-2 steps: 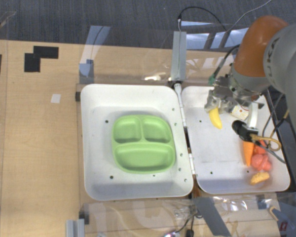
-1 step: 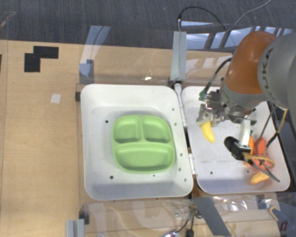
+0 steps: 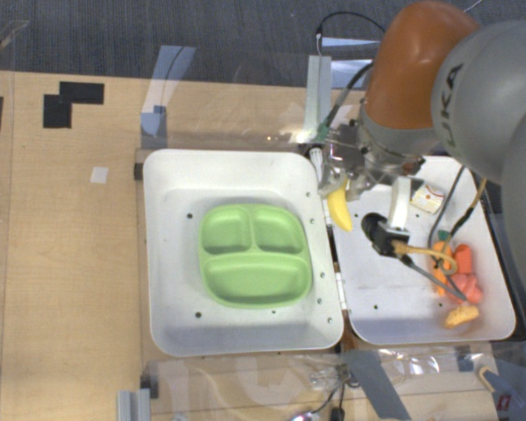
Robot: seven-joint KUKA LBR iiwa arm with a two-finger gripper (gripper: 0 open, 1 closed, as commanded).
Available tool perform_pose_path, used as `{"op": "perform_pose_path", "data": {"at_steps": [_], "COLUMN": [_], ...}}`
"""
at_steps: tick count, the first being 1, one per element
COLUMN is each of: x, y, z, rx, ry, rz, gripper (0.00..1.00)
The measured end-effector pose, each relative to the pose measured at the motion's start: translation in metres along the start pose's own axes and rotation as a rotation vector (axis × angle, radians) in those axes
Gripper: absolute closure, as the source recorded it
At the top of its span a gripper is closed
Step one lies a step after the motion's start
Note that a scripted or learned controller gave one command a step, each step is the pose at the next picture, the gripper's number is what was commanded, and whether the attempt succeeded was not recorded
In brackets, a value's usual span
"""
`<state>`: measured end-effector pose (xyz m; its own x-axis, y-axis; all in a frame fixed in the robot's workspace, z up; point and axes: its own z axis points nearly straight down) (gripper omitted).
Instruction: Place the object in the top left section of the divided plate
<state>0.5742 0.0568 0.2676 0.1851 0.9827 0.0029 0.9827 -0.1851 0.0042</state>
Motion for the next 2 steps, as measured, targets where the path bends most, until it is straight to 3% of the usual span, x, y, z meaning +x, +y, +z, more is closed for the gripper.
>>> {"op": "perform_pose_path", "data": {"at_steps": [1, 2], "x": [-0.004, -0.01], "y": [0.048, 0.055], "z": [0.006, -0.06], "rx": [0.001, -0.001], "ry": [-0.002, -0.001], "rz": [0.205, 0.198], "gripper": [1.0, 1.0]}}
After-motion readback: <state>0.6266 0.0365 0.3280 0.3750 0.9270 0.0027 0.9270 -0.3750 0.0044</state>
